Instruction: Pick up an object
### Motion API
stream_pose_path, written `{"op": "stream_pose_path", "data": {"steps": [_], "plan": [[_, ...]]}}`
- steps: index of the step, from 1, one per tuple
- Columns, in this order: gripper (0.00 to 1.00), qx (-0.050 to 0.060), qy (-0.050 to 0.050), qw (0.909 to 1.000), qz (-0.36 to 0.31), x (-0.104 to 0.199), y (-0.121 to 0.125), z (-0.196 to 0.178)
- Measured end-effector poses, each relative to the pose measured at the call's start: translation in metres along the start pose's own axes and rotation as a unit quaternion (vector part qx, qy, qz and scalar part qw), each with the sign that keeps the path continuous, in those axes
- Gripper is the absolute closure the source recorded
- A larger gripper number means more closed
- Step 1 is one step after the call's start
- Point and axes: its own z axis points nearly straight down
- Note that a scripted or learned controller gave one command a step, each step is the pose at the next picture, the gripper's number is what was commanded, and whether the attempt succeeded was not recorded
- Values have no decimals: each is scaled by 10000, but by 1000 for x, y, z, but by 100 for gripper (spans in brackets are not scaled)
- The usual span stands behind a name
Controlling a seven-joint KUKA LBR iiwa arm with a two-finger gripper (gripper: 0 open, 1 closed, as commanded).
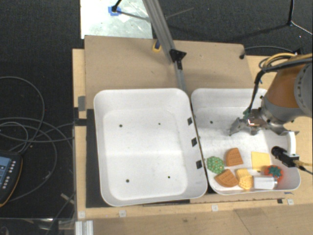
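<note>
— Where were you at that moment?

— My gripper (243,127) hung low over the right bin (215,106), in its upper half, with my arm (288,94) reaching in from the right edge. The orange band sat just above my wrist.

— Were your jaws open or closed?

— They were spread apart, two dark fingers pointing down and to the left over bare white floor. Nothing lay between them. Whether the tips touched the bin floor I could not tell from that slanted look; it was too small and blurred there.

— And the things to pick?

— All crowded in the near end of the same bin, below my gripper and apart from it. A green piece (214,164) lay farthest left, near the wall shared with the other bin. Just beside it were an orange wedge (234,156) and, lower, a round orange biscuit (227,178). A yellow block (260,159) lay to the right of the wedge, with a small yellow waffle piece (244,180) beneath. A white block (264,182) and a red and green item (274,171) rested by the near right corner, possibly touching each other.

— The left bin (146,146)?

— It showed its white floor with four small dark dots.
</note>
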Motion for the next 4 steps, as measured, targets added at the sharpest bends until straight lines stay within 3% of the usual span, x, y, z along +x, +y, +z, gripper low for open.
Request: {"op": "stream_pose_path", "data": {"steps": [1, 4], "plan": [[100, -33, -8, 10000, -2, -1, 2, -14], [100, -54, -17, 10000, -13, -12, -11, -168]]}}
